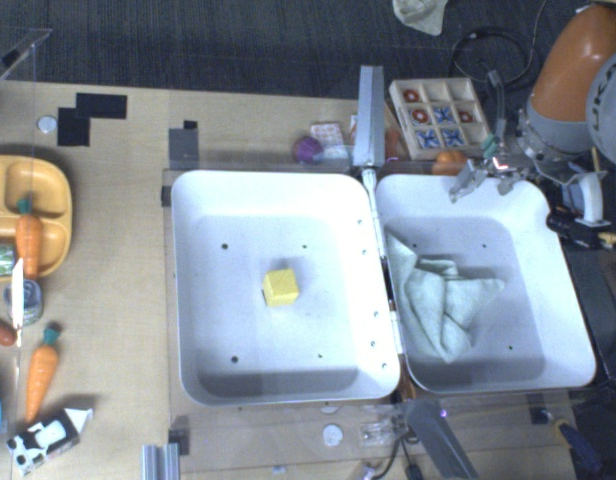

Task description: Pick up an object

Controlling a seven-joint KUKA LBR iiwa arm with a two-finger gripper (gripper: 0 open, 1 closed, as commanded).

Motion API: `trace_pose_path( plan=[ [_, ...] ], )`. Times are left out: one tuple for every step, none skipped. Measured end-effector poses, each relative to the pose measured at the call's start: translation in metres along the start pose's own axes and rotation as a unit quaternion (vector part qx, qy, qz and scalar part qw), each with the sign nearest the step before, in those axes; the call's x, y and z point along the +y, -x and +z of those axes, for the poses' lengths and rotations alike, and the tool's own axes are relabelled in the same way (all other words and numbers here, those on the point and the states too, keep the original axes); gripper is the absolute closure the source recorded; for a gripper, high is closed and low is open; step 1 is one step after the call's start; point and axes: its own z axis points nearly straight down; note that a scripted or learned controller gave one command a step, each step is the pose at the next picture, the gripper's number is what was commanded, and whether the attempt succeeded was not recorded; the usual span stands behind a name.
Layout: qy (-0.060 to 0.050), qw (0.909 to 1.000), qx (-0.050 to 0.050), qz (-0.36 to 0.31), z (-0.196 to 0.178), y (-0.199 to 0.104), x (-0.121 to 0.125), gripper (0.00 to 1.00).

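Note:
A small yellow block (281,287) lies near the middle of the left bin (203,368). A crumpled pale cloth (443,303) fills the left and middle of the right bin (558,358). My gripper (481,181) hangs over the far edge of the right bin, above and behind the cloth. Its two fingers are spread apart with nothing between them. The grey arm with its orange band (578,63) comes in from the upper right.
A metal divider post (368,118) stands behind the seam between the bins. Behind the bins sit a noughts-and-crosses board (438,116), a purple ball (308,149) and an orange item (448,160). At the left are a yellow tray (48,193), toy carrots (40,368) and a toy cow (43,438).

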Motion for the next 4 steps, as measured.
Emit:
trace_pose_path(
  plan=[
    [-0.003, 0.9962, 0.002, -0.086, 0.060, 0.000, -0.035, 0.00],
    [0.001, 0.9996, 0.000, -0.027, -0.024, 0.003, -0.027, 0.00],
    [-0.003, 0.9999, 0.001, -0.011, 0.089, -0.044, 0.005, 0.00],
    [-0.001, 0.9998, 0.001, -0.019, 0.087, -0.050, -0.050, 0.00]
  ],
)
